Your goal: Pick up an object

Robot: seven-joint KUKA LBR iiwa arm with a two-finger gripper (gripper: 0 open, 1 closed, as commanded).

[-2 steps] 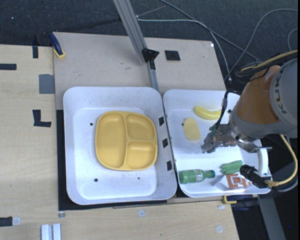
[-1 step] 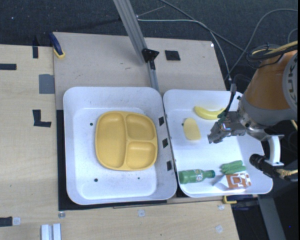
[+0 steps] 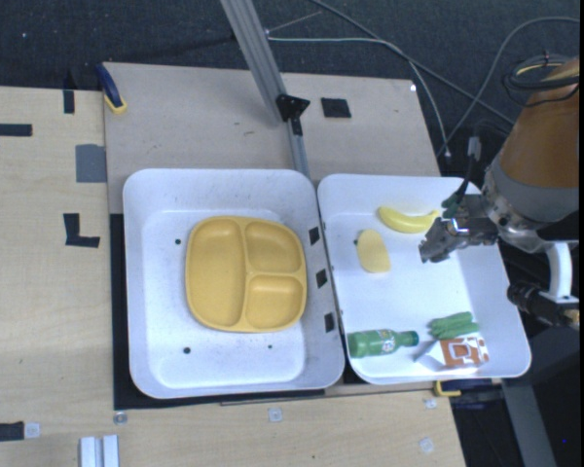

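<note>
- While the gripper (image 3: 438,244) hangs over the right bin (image 3: 494,311), near that bin's right edge and toward its far side, nothing can be seen between its fingers; whether they stand wide or narrow I cannot tell at this slant.
- Candidates for the pick all lie in that bin: a yellow banana (image 3: 405,220) near the far edge, just beside the gripper; a pale yellow lump (image 3: 373,252) closer to the bin's left edge; a green bottle (image 3: 381,341) on its side along the near edge; and a green item (image 3: 452,324) with an orange-and-white packet (image 3: 461,351) in the near right corner.
- Should the arm drop straight down from where it hangs, it looks likely to meet bare bin floor between the banana and the lump, closing on nothing.
- Reaching for the banana carries a risk of its curved body rolling or skidding toward the far wall instead of seating in the grasp.
- Going for the bottle, a rounded thing lying flat, could send it rolling against the near wall.
- Picking in the near right corner may fail because the green item and packet touch or overlap, so the fingers could catch both or jam on the bin wall.
- Left bin (image 3: 146,261) holds a yellow divided tray (image 3: 245,272), broad and flat, a poor target for a two-finger pinch.
</note>
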